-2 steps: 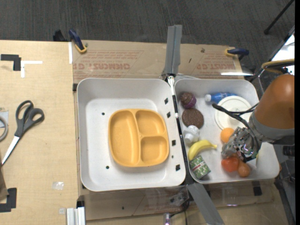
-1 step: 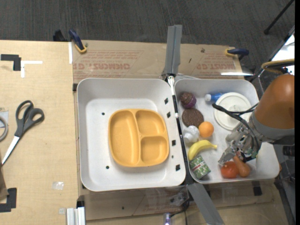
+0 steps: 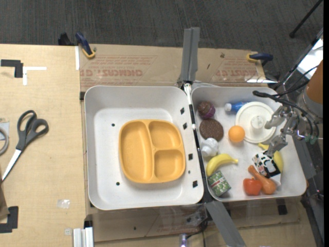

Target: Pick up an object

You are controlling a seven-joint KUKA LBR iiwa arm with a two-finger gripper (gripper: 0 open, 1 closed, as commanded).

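The right bin [image 3: 293, 189] holds several small items: an orange ball [image 3: 236, 134], a banana [image 3: 221, 162], a brown disc [image 3: 211, 129], a purple piece [image 3: 206, 109], a white round lid [image 3: 253, 122], a green can [image 3: 219, 183], a red tomato [image 3: 252, 187], a carrot [image 3: 264, 180] and a black-and-white toy [image 3: 264, 164]. My gripper [image 3: 278, 131] hangs over the bin's right side, between the white lid and the black-and-white toy. Its fingers stand apart, open, with nothing between them.
The left bin [image 3: 97, 138] holds a yellow divided plate [image 3: 152, 151]. Scissors [image 3: 25, 133] lie on the wooden bench at the far left. A blue bottle [image 3: 235, 107] and a small white piece [image 3: 209, 148] also lie in the right bin. Clamps hold the cardboard behind the bins.
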